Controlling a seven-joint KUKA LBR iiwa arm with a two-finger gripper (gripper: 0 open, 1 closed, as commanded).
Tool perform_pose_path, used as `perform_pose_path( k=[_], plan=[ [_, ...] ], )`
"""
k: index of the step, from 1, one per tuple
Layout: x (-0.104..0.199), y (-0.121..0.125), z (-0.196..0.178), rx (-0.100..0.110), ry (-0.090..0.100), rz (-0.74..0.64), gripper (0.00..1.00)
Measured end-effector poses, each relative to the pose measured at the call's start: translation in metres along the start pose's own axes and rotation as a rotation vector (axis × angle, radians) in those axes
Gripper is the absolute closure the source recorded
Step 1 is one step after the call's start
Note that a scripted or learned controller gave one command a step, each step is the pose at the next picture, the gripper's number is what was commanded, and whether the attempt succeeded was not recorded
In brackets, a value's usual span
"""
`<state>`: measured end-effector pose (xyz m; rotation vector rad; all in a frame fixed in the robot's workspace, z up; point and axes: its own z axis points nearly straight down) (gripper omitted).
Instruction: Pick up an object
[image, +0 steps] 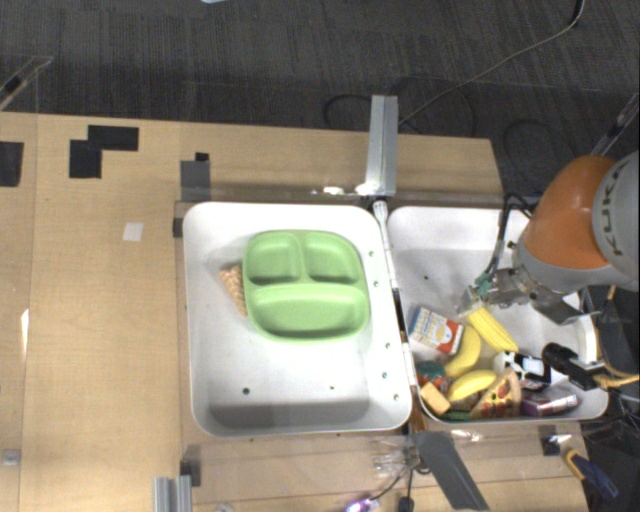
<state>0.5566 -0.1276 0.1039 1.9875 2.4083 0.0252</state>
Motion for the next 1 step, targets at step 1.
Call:
perform_pose_path(
  k=[1],
  plan=[
    [0.0569, 0.0572, -0.1434, 0.018, 0.002, 0.141, 1.00]
  ],
)
